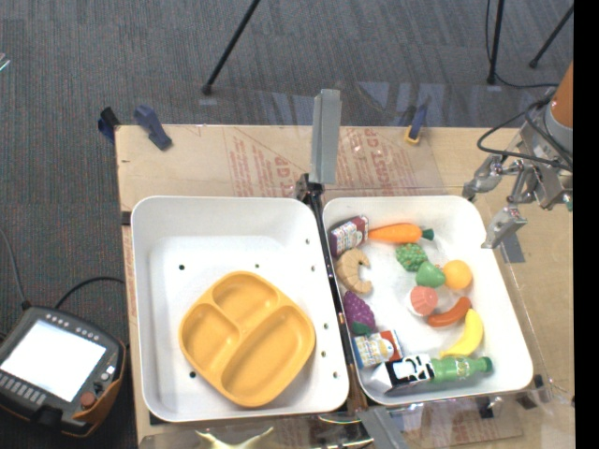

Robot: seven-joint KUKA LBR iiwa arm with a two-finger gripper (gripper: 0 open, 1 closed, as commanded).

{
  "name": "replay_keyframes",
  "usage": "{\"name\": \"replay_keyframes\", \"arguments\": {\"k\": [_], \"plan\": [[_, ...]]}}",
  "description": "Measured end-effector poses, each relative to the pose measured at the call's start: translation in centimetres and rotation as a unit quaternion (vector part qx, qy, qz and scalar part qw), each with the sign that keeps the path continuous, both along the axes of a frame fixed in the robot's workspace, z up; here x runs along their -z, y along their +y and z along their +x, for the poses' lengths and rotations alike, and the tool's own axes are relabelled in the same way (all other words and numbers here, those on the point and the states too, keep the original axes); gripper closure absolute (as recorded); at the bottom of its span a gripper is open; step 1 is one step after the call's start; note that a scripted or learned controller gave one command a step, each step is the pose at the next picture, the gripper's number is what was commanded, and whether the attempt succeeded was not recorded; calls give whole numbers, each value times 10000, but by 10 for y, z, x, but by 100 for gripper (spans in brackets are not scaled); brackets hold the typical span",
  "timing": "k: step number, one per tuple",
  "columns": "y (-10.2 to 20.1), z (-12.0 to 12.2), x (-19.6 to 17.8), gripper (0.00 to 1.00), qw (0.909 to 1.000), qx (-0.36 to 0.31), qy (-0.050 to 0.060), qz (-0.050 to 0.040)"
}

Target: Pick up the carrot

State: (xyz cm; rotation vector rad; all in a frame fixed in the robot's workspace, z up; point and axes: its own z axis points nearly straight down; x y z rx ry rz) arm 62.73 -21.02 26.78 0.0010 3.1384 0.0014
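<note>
The orange carrot with a green tip lies flat near the back wall of the right bin, pointing left to right. My gripper hovers over the bin's back right corner, to the right of the carrot and apart from it. Its fingers are spread open, with nothing between them.
The right bin also holds a croissant, purple grapes, broccoli, an orange, a sausage, a banana and a green bottle. A yellow divided plate lies in the left bin.
</note>
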Motion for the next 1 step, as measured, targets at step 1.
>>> {"name": "replay_keyframes", "arguments": {"k": [1], "plan": [[11,-17,145,0,9995,-319,78,30]]}}
